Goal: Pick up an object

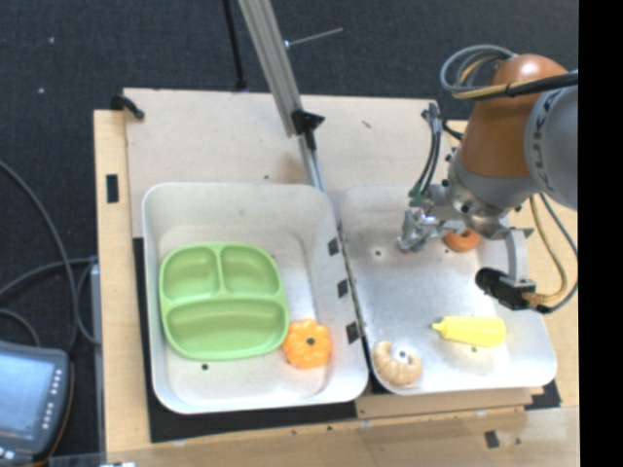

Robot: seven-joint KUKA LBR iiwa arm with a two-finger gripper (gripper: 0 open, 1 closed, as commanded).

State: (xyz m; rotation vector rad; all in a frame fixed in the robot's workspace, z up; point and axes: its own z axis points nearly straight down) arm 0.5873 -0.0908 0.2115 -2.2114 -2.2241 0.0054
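My gripper hangs over the back part of the right bin, its metal fingers pointing down toward the bin floor. Just to its right lies a small orange object, partly hidden by the wrist. A yellow banana-like toy rests at the front right of that bin. A tan doughnut-like piece sits at the bin's front left corner. In the left bin an orange pumpkin toy lies beside a green divided tray.
A slanted metal pole rises behind the bins. Cables loop off the arm at the right. A black clamp sticks out over the right bin's right side. Dark carpet surrounds the bench.
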